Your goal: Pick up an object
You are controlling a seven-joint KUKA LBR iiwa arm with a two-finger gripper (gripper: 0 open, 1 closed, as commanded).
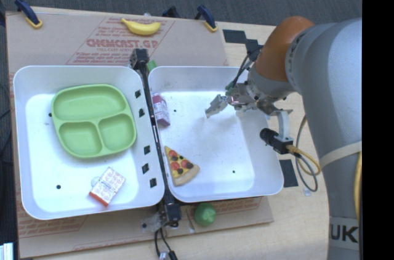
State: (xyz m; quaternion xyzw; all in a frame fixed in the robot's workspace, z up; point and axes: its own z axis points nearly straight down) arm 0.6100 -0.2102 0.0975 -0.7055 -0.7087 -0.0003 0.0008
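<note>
Arm reaches in from the right, gripper (pixel 217 106) over the right bin (pixel 258 175), upper middle; can't tell its state, nothing visibly held. In the right bin: pizza slice (pixel 180 166) at the lower left, dark red packet (pixel 160 109) against the left wall. Left bin (pixel 24 129) has a green divided plate (pixel 93 119) and a small red-white box (pixel 107 185). Banana (pixel 141 25) on the cardboard behind, green ball (pixel 205 214) in front.
</note>
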